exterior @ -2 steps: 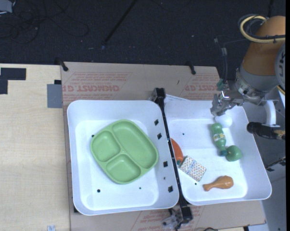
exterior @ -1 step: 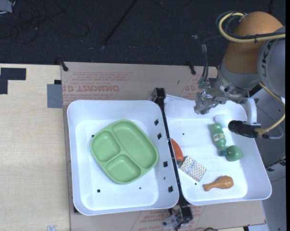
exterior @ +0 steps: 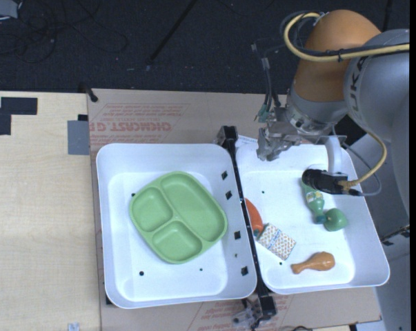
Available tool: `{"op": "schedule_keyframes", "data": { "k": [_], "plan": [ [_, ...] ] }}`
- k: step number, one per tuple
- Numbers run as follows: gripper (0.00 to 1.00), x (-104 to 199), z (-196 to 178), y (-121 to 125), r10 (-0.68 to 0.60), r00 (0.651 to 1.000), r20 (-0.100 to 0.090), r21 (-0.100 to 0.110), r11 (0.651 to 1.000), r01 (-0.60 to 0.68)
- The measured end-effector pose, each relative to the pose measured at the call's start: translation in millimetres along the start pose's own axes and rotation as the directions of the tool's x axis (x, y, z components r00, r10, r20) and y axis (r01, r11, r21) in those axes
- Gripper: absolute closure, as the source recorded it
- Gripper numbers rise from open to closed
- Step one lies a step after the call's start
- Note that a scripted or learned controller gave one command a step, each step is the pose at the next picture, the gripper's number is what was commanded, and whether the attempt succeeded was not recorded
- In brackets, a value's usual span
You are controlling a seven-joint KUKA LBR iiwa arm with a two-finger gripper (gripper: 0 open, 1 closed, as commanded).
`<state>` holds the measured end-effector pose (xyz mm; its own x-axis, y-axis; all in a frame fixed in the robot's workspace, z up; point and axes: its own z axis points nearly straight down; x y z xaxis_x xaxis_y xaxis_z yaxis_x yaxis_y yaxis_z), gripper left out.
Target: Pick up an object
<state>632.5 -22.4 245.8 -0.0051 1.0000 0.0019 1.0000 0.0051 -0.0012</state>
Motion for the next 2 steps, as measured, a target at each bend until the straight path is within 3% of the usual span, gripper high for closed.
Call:
{"op": "schedule_keyframes", "data": {
  "k": [2],
  "plan": [
    [1.00, 111.9, 21.2, 10.0, 0.001, 1.000, 0.001, 0.002, 1.000, -0.001]
  ]
}}
